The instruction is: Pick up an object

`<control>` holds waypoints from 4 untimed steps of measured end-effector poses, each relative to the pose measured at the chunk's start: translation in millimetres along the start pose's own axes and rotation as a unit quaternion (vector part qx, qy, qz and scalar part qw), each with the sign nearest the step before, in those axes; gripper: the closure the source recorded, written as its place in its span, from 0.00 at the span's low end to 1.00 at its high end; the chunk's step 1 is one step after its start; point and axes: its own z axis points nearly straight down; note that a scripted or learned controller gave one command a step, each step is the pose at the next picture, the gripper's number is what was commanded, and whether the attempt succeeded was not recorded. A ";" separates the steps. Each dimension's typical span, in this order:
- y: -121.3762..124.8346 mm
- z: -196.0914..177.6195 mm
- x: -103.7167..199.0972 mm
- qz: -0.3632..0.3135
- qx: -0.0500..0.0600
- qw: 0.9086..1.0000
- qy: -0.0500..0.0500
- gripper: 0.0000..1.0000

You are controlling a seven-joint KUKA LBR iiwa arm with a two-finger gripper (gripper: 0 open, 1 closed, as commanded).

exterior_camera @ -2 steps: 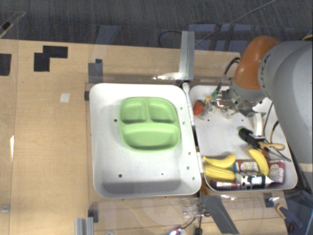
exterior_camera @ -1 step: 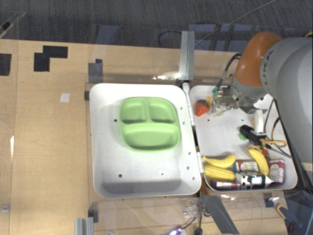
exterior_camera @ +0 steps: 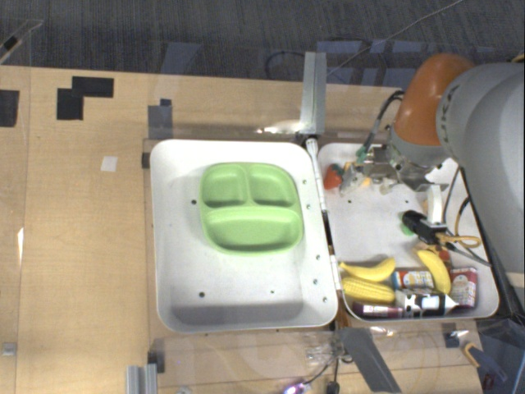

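The left bin [exterior_camera: 164, 245] held a single green tray [exterior_camera: 248, 206], a smooth plastic piece with rounded corners, split into two small wells at the back and one wide well at the front, lying flat near the bin's middle. The right bin [exterior_camera: 365, 228] carried everything else. A small red object [exterior_camera: 331, 176] sat alone near its back left corner. The remaining things were crowded along the front wall: a curved yellow banana [exterior_camera: 367, 269] above a ribbed yellow corn cob [exterior_camera: 367, 289], a second banana [exterior_camera: 435, 270] to their right, a labelled bottle [exterior_camera: 414, 280] between the two bananas, a dark bottle [exterior_camera: 410, 305] lying against the front rim, and a red and white packet [exterior_camera: 464, 289] at the far end. The gripper [exterior_camera: 371, 171] hung over the back of the right bin, just beside the red object, with nothing visibly in its grasp. Whether it was spread or closed could not be told. The grey arm [exterior_camera: 484, 113] overhung the bin's right side, and both bins rested on a pale wooden bench [exterior_camera: 74, 245].
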 end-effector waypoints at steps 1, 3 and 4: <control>19.5 14.3 -6.3 0.095 0.036 0.995 0.001 0.00; -2.3 -24.2 0.9 0.193 0.006 0.981 -0.001 1.00; 32.9 -101.6 3.4 0.249 0.005 0.969 -0.002 1.00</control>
